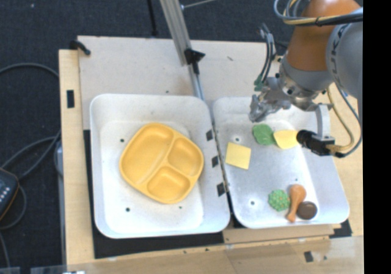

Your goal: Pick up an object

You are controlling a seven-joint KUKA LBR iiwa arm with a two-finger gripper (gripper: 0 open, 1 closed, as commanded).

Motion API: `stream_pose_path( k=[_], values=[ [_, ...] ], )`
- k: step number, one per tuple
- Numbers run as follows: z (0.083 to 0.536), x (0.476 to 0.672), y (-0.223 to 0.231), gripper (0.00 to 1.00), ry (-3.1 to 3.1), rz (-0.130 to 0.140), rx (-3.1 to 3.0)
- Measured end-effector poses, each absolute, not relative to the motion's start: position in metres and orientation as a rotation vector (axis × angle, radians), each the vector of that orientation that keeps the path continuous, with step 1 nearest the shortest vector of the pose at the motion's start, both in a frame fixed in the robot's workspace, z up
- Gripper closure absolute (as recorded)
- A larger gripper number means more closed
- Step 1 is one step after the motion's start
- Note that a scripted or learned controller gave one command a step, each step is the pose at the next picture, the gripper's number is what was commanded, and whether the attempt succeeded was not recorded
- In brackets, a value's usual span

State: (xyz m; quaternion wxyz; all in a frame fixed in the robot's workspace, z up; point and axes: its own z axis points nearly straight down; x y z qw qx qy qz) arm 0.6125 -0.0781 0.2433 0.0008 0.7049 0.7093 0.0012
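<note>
reaching in over the right bin (317, 199), the grey arm with its orange band carries the hand (261, 111) just above a bumpy green round piece (263, 134); whether it is wide or narrow cannot be told. beside that piece lies a smooth yellow lump (285, 139), a flat yellow square (238, 156) lower left, a brown drumstick shape (295, 199) far below. the left bin (110, 218) holds a glossy yellow divided plate (161, 162).

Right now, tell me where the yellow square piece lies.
The yellow square piece lies flat in the right bin, near its left wall, below and left of the green round piece under the tool.
</note>
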Motion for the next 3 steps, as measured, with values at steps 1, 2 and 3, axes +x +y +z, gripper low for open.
stream_pose_path(
  k=[1,2,3],
  values=[
    [0.233,0.624,-0.027,1.00,2.228,0.002,2.213],
    [0.232,0.649,0.020,1.00,2.228,0.003,2.213],
    [0.244,0.667,0.070,1.00,2.229,0.005,2.213]
  ],
)
